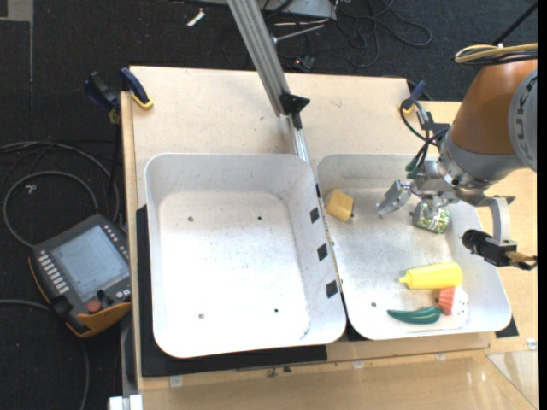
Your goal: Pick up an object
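Note:
My gripper (414, 205) hangs over the back of the right bin (367, 254), its fingers spread open. One grey finger (392, 201) points left and down. The other finger stands right over a small green patterned object (432, 220), which lies on the bin floor at the gripper's right side; nothing is gripped between the fingers. A yellow block (340, 205) sits to the left, near the bin's left wall. Toward the front right lie a yellow bottle-shaped toy (432, 275), a green pepper (416, 315) and a small red and white piece (451, 301).
The left bin (171, 178) stands beside the right one, with a raised divider wall (323, 237) between them. A metal rail (261, 45) slants in from the back. A black fitting (489, 246) juts from the arm over the right bin's edge.

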